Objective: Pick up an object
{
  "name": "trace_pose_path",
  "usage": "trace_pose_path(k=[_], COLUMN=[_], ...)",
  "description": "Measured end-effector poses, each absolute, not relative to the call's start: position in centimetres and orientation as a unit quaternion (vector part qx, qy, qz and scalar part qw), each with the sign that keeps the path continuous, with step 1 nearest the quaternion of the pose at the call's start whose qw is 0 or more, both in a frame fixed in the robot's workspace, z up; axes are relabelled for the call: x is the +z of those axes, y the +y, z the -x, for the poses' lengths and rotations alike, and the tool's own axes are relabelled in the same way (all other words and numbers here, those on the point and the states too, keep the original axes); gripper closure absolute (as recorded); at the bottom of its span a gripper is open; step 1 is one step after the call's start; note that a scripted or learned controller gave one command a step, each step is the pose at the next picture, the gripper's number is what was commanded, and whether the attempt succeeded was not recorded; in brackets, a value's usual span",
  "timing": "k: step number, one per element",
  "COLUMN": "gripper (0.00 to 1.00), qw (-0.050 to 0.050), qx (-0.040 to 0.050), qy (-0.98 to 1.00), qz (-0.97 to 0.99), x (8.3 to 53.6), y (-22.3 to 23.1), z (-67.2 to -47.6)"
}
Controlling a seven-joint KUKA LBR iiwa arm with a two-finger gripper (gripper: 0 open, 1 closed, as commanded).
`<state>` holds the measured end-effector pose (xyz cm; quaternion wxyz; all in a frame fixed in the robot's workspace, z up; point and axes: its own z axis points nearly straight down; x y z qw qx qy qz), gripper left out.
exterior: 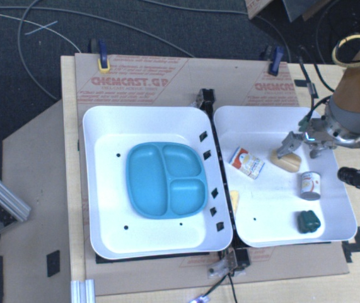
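So the gripper point(302, 145) hangs spread open, holding nothing, right above the tan block point(287, 162), probably lining up a grab; can point(309, 184) sits just beside.

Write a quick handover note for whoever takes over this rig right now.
Gripper: over the right bin, fingers spread around the tan block, nothing lifted.
Right bin also holds a red and white packet, a small can and a dark green object.
Left bin holds a blue divided plate.
Done: arm positioned over the block.
Left: close, lift and confirm the grasp.
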<state>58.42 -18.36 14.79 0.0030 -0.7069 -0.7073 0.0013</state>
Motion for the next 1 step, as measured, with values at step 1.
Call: trace_pose_path(k=[1], gripper=[0.00], qw=[0.002], qx=[0.0006], qy=[-0.707], qz=[0.707], x=[10.46], y=[-17.79], z=[-58.02])
